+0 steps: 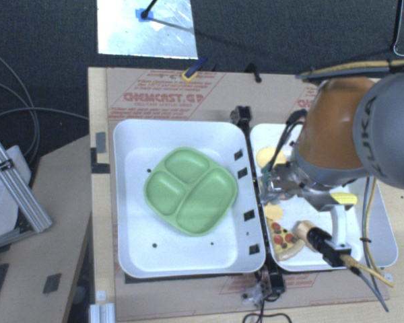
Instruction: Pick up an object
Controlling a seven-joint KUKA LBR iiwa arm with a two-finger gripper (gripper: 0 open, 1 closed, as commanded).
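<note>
"CHEMCAST GP" is printed on the brown sheet (163, 94).

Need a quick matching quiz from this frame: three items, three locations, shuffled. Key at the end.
Items:
1. green sectioned plastic plate
2. toy pizza slice
3. pale yellow round piece

Places:
A. right bin, near front edge
B. left bin, centre
C. right bin, far left corner, beside the divider

Pairs: 1-B, 2-A, 3-C

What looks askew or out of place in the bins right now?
The green divided plate sits rotated in the left bin, its edges out of line with the walls. The pizza slice toy and other small items lie loosely in the right bin. Nothing looks spilled or damaged.
</note>
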